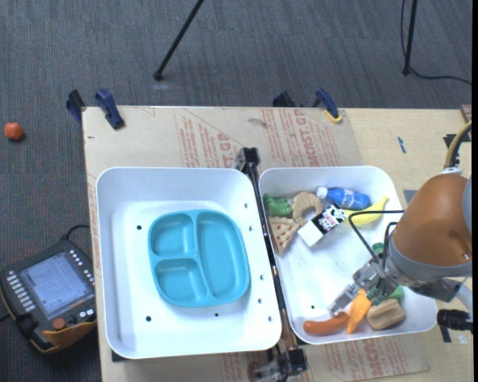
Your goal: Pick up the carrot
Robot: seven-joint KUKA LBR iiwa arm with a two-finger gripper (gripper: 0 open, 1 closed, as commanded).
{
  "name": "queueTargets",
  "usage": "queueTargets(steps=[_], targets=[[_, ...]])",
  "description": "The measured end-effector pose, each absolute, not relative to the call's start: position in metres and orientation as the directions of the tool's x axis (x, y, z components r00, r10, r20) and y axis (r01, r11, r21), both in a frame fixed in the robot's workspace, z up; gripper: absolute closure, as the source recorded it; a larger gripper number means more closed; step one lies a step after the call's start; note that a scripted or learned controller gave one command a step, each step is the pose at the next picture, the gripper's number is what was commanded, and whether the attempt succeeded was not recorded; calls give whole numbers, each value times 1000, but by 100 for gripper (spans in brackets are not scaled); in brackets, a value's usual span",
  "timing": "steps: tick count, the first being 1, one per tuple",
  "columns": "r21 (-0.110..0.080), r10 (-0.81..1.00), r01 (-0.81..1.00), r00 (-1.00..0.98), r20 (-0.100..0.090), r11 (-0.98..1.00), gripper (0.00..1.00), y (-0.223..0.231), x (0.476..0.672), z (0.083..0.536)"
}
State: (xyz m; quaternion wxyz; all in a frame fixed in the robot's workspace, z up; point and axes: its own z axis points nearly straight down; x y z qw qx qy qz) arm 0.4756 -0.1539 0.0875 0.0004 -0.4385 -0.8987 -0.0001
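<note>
Right bin (303, 297) on cardboard bench: gripper (357, 294) fingers clamped on carrot (358, 312), grasp step; next likely lift straight up.

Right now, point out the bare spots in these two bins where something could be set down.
Left bin: a bare white margin rings the blue divided plate, widest along its left. Right bin: one open patch mid-floor, between the milk carton above and the hot dog below. Crowded along the top and at the lower right, where the gripper meets the carrot.
</note>
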Motion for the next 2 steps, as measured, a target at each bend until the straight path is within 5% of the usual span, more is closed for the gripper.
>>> queueTargets(steps=[2], targets=[[-1, 854, 854, -520, 3, 520, 0, -115, 475, 87]])
